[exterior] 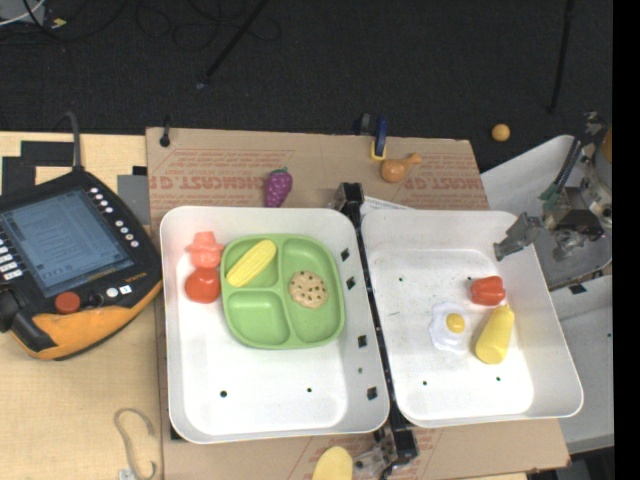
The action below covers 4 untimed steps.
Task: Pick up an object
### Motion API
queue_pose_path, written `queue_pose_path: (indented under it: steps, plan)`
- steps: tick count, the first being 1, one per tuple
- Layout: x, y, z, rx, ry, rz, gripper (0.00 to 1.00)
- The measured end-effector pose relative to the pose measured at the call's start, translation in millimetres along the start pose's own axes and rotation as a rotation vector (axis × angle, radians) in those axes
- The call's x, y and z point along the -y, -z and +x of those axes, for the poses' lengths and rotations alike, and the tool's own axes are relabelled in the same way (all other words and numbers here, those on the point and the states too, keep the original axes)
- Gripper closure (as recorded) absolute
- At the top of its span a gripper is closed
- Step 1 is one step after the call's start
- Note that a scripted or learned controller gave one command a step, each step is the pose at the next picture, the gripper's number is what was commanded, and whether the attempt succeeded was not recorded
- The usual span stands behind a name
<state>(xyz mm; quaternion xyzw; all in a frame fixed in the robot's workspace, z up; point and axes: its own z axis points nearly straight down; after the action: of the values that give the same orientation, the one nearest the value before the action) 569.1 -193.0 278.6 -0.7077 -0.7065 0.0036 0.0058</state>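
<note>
Reaching in from the right, the gripper (pixel 520 236) hangs over the upper right corner of the right bin (pixel 420 388), and how its claw stands I cannot tell, since the dark metal at the wrist blurs into the clutter behind it. Nothing can be seen held.

3 things lie in this bin, all toward its right side. A red piece (pixel 488 290) sits nearest, below the claw and a little to its left. Just below that, a yellow bottle (pixel 494 334) lies with its long axis close to upright in the view, tilted slightly, its narrow end toward the red piece. A fried egg (pixel 449 329) lies just beside the bottle on its left.

My judgement: the red piece is the likeliest target, being closest, so the coming move is a short travel down the view and slightly left, then a descent. Bottle and red piece are near each other, so a claw closing across the red piece may nudge the bottle.

The left bin (pixel 200 408) holds a green tray (pixel 270 326), well apart from the arm.
</note>
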Motion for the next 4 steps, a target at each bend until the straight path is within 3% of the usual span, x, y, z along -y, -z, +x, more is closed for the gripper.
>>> queue_pose_path:
  steps: [1,4]
  plan:
    - [-2,7,0,0.003,0.002,-0.013,0.00]
    - [-8,-132,1,0.001,0.004,-0.008,0.00]
